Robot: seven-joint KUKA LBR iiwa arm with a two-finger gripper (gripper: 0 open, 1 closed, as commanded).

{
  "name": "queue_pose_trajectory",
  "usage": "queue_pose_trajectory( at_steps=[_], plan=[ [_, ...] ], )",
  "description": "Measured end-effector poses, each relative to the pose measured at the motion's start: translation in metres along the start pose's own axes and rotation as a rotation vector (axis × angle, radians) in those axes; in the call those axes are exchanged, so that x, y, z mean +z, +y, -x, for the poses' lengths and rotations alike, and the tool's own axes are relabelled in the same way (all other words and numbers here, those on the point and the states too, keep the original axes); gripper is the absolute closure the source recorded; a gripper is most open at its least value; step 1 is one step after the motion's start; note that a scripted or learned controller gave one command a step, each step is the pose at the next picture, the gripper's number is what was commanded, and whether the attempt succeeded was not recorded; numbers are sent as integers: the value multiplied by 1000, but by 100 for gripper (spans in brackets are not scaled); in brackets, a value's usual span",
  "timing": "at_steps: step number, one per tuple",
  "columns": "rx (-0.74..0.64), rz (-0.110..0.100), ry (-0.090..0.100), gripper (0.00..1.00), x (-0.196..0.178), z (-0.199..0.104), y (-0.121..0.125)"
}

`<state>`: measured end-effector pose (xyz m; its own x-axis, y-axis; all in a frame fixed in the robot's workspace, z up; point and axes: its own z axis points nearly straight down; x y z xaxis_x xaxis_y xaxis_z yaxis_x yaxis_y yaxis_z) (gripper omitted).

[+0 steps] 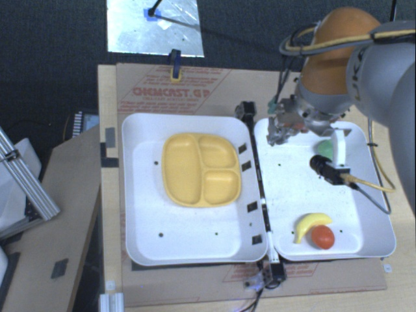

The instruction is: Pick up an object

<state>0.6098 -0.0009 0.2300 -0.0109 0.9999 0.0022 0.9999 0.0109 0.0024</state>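
Observation:
My gripper (278, 134) hangs over the far left corner of the right bin (370, 239), under the grey arm with its orange band. A yellow banana (310, 224) lies near the bin's front edge, and a red tomato (323, 238) touches it on the right. A green object (322, 147) sits toward the back of that bin, partly hidden behind a white bracket (338, 149) on the arm. The gripper is well behind the banana and tomato and to the left of the green object. Nothing shows between its tips.
The left bin (140, 194) holds a yellow divided plate (200, 169). A black divider with clips (255, 174) runs between the bins. A black cylinder (325, 168) with a yellow cable sticks out from the arm over the right bin.

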Motion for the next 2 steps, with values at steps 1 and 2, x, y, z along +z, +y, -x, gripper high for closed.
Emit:
queue_pose_trajectory(
  at_steps=[1, 2],
  plan=[
    [1, 0, 0, 100, -9, -52, 0],
    [1, 0, -1, 100, -5, -111, -6]
  ],
)
